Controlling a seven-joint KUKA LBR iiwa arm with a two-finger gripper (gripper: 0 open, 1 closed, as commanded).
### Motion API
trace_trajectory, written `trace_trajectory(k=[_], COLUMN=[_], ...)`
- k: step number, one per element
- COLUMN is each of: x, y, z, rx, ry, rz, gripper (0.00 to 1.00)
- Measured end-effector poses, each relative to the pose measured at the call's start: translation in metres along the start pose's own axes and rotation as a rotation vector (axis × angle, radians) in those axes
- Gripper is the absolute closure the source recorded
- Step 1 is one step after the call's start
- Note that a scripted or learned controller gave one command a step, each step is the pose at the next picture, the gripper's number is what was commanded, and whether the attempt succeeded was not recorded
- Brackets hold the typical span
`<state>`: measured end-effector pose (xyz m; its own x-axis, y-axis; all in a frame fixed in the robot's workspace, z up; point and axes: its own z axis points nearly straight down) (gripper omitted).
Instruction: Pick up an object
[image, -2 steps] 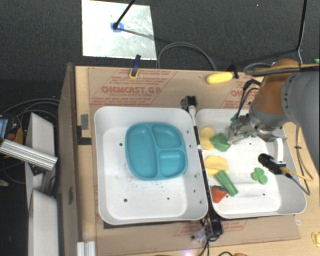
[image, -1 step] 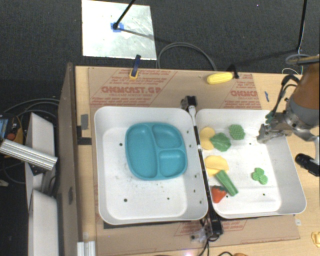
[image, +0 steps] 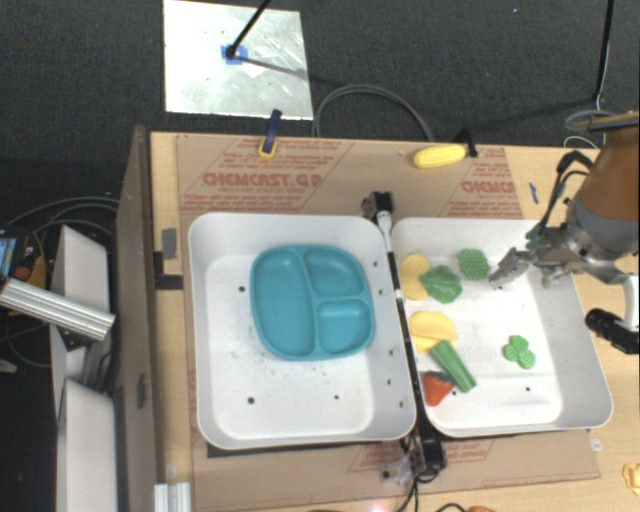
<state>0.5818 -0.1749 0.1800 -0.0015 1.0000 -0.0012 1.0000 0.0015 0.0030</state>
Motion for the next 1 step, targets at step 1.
trace_trajectory(k=[1], x=[-0.0099], y=[-0.0455], z=[0.1004], rx=[0.008], ry=[0.002], rz=[0.003], gripper=[0.00])
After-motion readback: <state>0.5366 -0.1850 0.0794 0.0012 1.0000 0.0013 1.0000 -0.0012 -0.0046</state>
